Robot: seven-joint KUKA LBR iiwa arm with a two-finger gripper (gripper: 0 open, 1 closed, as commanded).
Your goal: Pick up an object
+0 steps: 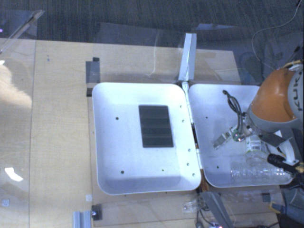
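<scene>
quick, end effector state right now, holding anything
End effector: low in the right bin, near the clear plastic bottle; open or closed cannot be told, and no object is visibly in it.

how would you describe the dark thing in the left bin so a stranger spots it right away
Start at the left white bin. Near its middle lies a dark ribbed rectangular block, lying flat and alone, apart from the clear plastic bottle in the right bin.
</scene>
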